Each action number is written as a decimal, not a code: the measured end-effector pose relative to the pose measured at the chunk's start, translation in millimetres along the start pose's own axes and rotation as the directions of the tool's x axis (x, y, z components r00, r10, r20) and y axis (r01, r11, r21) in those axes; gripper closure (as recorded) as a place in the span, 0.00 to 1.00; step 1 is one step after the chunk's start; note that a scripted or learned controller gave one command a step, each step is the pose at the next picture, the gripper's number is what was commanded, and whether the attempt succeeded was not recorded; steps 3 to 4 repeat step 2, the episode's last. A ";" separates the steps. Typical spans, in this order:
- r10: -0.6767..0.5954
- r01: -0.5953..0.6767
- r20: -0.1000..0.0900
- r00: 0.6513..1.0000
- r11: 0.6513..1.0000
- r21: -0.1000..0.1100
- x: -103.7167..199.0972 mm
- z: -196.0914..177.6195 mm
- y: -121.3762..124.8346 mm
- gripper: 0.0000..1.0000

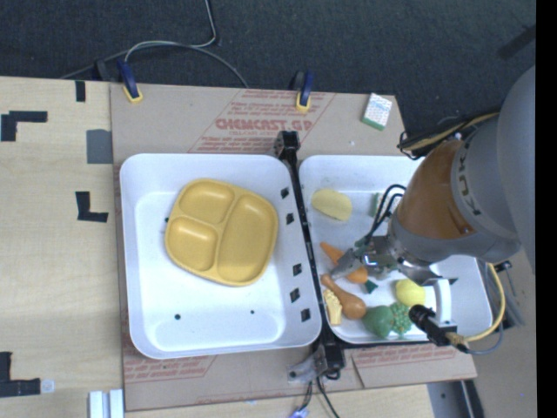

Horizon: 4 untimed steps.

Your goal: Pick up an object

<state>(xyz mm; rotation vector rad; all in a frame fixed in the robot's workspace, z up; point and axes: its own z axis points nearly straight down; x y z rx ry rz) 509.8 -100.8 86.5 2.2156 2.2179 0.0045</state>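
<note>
Two shallow white bins side by side on the bench: left bin (pixel 144 259), right bin (pixel 348 171), probably kept apart so picks come from one side only. One grey arm (pixel 483 194) with an orange band, reaching in from the right and bent low over the right bin, presumably lining up for a grab. One yellow divided plate (pixel 222 231), alone in the left bin, lying flat. One pale yellow lump (pixel 332 205) near the right bin's top. One green broccoli-like piece (pixel 386 320) at the bottom edge. One tan drumstick-shaped toy (pixel 346 300) beside it. One yellow lemon-like ball (pixel 410 292). One orange carrot-like piece (pixel 335 256). One gripper (pixel 359 262), down among the toys near the carrot; spread or pressed together, cannot tell.
</note>
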 end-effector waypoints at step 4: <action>-0.001 0.001 -0.002 1.000 1.000 0.006 43.8 -97.6 69.5 1.00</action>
